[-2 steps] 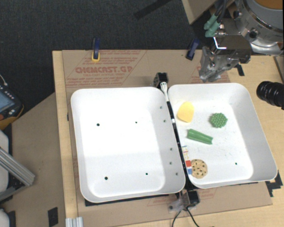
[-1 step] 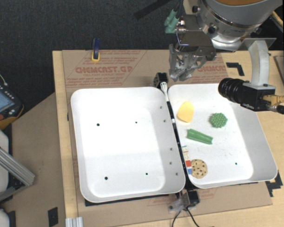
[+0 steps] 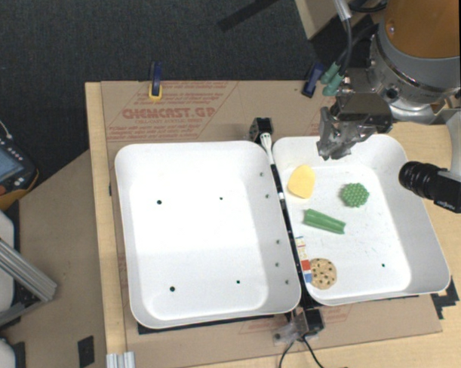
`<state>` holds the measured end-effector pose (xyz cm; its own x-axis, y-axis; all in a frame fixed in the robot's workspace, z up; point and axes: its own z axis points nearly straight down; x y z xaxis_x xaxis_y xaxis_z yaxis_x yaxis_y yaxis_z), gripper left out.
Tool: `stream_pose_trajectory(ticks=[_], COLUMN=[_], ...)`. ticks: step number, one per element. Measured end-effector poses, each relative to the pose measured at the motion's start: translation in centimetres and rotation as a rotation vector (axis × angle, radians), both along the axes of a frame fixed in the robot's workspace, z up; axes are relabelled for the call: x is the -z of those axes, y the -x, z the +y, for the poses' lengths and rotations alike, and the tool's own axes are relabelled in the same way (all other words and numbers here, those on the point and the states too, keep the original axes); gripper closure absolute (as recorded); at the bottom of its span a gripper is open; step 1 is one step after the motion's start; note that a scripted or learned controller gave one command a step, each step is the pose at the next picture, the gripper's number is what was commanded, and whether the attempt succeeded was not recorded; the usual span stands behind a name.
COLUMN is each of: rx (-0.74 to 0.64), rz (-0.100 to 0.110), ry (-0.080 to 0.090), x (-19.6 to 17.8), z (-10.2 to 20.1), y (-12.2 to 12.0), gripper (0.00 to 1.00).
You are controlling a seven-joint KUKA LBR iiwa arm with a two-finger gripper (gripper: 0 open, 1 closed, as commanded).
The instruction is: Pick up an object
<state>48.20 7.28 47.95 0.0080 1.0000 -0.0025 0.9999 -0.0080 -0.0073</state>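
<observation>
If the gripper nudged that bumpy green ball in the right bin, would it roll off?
Probably a little. The bumpy green ball looks round, so it may roll, though its knobbly surface should slow it. It sits apart from the green stick, so nothing blocks it. It looks like a light toy.

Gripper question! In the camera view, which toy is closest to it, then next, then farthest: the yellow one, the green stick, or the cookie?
From the gripper:
1. Yellow piece, just below-left of it.
2. Green stick, mid-bin.
3. Cookie, at the bin's near edge.

Gripper [image 3: 333, 151] over right bin [image 3: 414, 241] (far end), beside yellow piece [image 3: 301, 181]
</observation>
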Motion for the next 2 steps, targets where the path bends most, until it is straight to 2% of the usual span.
stream_pose_trajectory(ticks=[1,2], rx=[-0.006,0.003], rz=[0.0,0.003], ry=[-0.001,0.0], x=[5.0,13.8], z=[0.1,-9.1], y=[0.3,0.4], gripper=[1.0,1.0])
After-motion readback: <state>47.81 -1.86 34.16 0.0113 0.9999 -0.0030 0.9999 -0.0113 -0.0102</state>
